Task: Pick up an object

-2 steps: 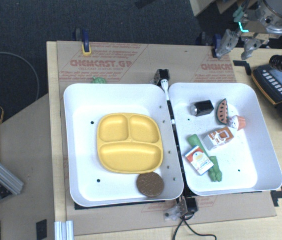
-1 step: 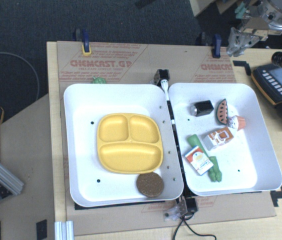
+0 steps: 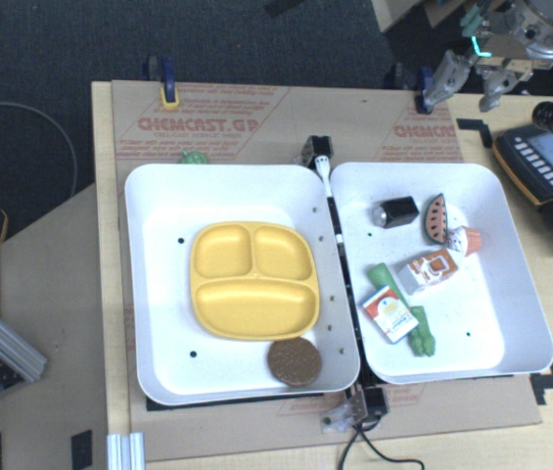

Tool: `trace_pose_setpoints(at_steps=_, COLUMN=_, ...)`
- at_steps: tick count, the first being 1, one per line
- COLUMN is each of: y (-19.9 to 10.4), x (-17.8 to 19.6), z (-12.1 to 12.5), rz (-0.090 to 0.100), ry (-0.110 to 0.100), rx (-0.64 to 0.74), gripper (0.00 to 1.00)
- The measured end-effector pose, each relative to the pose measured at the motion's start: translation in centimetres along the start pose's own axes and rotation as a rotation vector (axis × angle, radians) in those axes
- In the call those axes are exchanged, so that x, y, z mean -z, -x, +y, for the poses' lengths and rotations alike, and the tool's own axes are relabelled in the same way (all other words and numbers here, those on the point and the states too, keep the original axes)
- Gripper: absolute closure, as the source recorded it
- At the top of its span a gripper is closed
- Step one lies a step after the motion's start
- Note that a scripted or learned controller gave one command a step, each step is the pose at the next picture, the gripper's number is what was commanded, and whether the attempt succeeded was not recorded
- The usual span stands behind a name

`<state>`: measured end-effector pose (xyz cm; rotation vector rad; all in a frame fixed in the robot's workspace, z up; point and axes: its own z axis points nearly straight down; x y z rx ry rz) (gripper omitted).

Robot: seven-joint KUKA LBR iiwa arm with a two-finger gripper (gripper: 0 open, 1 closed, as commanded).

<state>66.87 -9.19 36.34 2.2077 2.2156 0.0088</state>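
1. Camera view looks down on the right bin (image 3: pixel 511 292), and that is where the loose objects sit: a small black and silver cylinder (image 3: pixel 395 211) lies near the far wall, with a watermelon slice toy (image 3: pixel 436 217) just to its right.
2. Below the slice sits a small white and red piece (image 3: pixel 464 240), and just beside that a little carton with orange print (image 3: pixel 427 270), tilted on the bin floor.
3. Nearer the front edge, a white card-like packet with a red and green label (image 3: pixel 389 314) rests across a long green vegetable toy (image 3: pixel 416 329), which pokes out above and below it.
4. Up at the far right corner, the gripper (image 3: pixel 467 84) hangs above the table (image 3: pixel 247 116) beyond the right bin's far rim, well apart from every object; its two fingers are spread and nothing sits between them.
5. Over in the left bin (image 3: pixel 154 262), a yellow divided plate (image 3: pixel 254 280) lies flat in the middle, three compartments facing up.
6. A round brown cookie-like disc (image 3: pixel 295 361) sits just beside the plate's near right corner, close to the bin's front rim.
7. A black clamp piece (image 3: pixel 317 150) stands at the far end of the seam between the two bins.
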Motion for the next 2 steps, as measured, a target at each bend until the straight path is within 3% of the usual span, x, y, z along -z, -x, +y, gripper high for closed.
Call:
trace_pose_setpoints(at_steps=1, y=-0.02, x=1.15, z=0.09, rz=-0.002, ry=0.005, rx=0.001, gripper=1.0)
trace_pose_setpoints(at_steps=2, y=-0.02, x=1.08, z=0.08, rz=-0.002, ry=0.004, rx=0.001, gripper=0.0)
